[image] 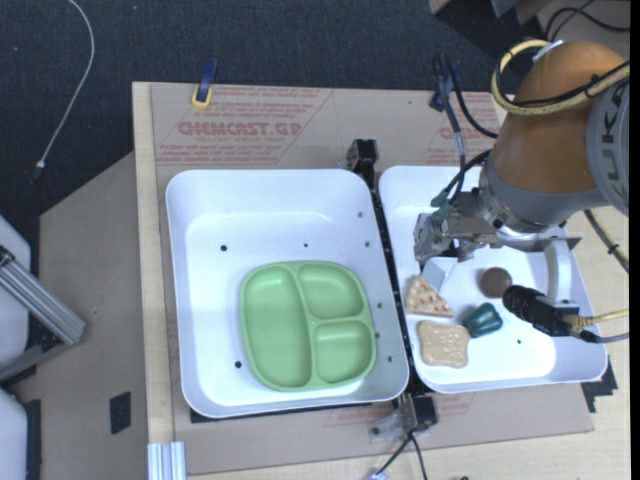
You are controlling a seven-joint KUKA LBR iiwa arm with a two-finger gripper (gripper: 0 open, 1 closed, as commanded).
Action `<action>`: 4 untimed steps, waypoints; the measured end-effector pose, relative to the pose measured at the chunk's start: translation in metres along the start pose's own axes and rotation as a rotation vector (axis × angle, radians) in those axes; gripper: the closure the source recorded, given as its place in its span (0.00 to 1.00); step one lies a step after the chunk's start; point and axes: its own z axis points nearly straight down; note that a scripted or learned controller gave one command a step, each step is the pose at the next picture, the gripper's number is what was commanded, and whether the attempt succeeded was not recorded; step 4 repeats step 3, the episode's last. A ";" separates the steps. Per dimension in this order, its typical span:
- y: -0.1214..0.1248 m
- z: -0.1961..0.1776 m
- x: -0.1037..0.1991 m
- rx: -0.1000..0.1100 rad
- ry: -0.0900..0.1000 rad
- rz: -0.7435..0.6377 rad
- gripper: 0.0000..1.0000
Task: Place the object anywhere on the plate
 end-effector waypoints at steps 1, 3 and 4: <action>-0.007 0.018 0.051 0.005 0.000 -0.002 1.00; -0.022 0.021 0.100 0.004 -0.001 0.002 0.00; -0.022 0.021 0.100 0.004 -0.001 0.002 0.00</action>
